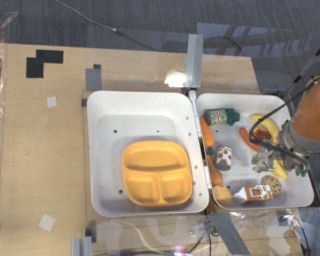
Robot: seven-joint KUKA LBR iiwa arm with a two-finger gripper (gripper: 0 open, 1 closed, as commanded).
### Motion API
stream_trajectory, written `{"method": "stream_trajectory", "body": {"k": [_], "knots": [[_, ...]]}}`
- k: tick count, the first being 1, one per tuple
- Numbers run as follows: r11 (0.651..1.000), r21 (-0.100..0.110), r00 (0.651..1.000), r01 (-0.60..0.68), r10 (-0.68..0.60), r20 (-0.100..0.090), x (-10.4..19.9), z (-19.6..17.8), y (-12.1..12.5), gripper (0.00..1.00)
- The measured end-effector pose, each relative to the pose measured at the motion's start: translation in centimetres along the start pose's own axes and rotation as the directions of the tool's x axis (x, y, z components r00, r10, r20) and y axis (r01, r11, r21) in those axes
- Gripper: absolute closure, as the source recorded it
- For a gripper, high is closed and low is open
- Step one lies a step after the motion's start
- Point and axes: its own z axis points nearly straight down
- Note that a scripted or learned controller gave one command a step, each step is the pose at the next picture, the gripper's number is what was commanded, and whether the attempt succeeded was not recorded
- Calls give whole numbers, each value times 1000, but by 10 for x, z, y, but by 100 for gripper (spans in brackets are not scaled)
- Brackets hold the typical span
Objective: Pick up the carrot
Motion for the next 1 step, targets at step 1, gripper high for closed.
{"method": "stream_trajectory", "body": {"k": [1], "knots": [[947, -7, 947, 322, -322, -12, 25, -11, 6, 100]]}}
